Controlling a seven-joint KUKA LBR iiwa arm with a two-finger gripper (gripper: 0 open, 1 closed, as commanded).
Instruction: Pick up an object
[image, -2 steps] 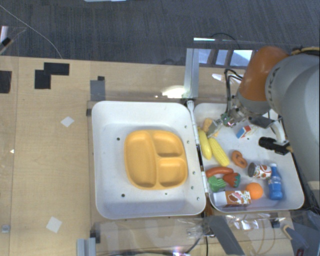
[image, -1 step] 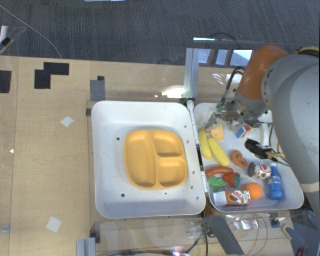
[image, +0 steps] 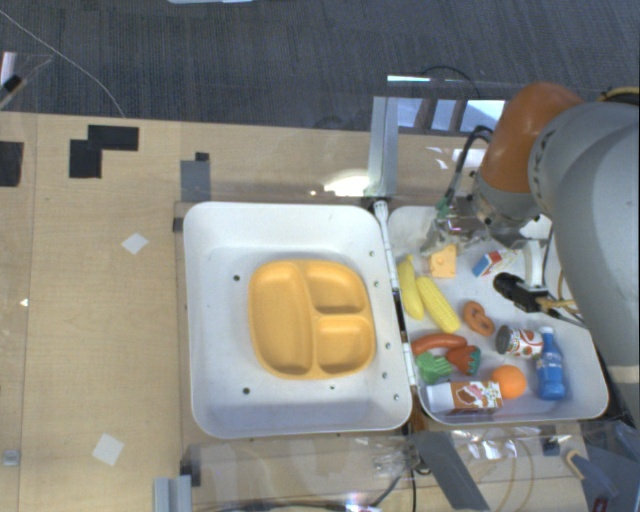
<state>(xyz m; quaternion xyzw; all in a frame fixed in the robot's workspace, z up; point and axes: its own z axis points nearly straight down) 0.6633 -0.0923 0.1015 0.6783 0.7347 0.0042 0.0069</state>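
The claw is lowered into the right bin, just above the cheese wedge; its opening cannot be told. Nothing is seen lifted, so the pick is judged not yet done.

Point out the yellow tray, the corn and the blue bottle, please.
tray (image: 283, 322): camera view, on its long left compartment.
corn (image: 437, 304): camera view, mid-length of the cob.
bottle (image: 550, 372): camera view, on its blue body below the cap.
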